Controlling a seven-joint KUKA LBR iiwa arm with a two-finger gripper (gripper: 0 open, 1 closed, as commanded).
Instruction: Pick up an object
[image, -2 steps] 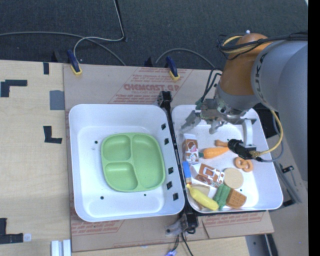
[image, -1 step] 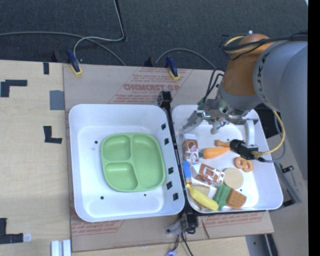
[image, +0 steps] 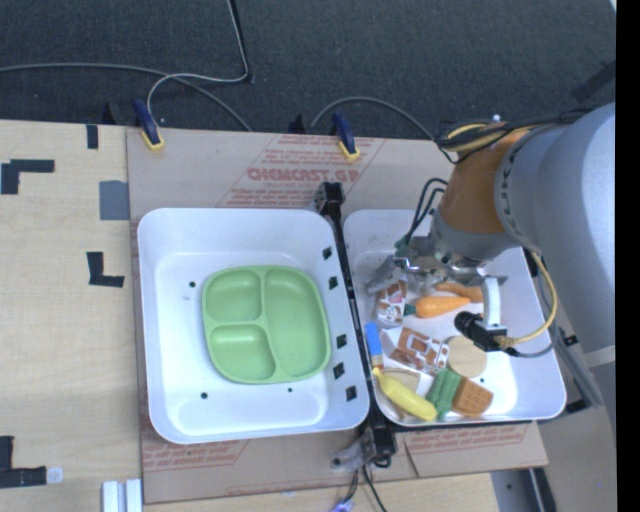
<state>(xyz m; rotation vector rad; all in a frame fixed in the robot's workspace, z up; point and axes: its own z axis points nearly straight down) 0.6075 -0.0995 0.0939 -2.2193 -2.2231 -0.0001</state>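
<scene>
Camera view: my jaws (image: 432, 272) hung over the right white plastic bin (image: 540, 400); whether apart or together, I could not tell. The orange plastic toy carrot (image: 443, 306) lay just beside them: judged light, stiff, slippery, best gripped across its thick middle.

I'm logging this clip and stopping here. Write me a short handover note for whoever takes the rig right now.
Gripper: low in the right bin, over its upper-left part; whether it is open or shut can't be told, nothing seen held.
Objects: carrot, banana, waffle and other toy food lie in the right bin. Green divided plate sits in the left bin.
Done: no pick confirmed.
Left: grasp one item and lift it.
</scene>
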